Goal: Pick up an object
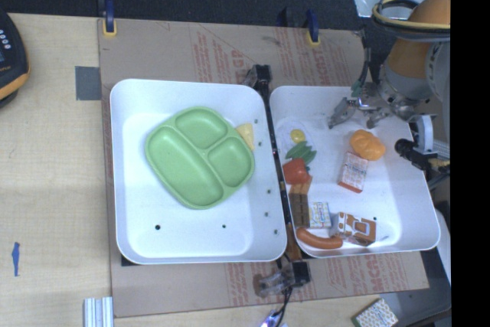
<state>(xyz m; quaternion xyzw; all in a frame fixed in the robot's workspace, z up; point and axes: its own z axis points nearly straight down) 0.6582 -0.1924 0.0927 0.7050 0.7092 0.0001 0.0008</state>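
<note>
While nothing has yet been lifted, the claw [360, 109] hangs low over the far end of the right bin [413, 237], its metal fingers [341, 116] splayed wide and clasping nothing, their tips close to the white floor, though I cannot tell whether they touch it. So the pick looks to be at its start: the reach is made, and the closing and the raising are all left to do. Just beside the claw, toward me, sits an orange fruit-like toy [367, 144], and touching that a small red-and-white packet [353, 172]; either seems the likeliest thing to be taken. Further along the left wall of that bin lie a yellow piece [297, 137], a green-leafed red toy [298, 165] and a brown bar [298, 208], and at the near end a sausage [319, 240] beside some printed cartons [357, 228]. Well apart, in the left bin [138, 233], rests a green divided plate [200, 156], with a pale yellow scrap [245, 134] at its edge. Both bins stand on brown board on the bench [46, 188].
</note>
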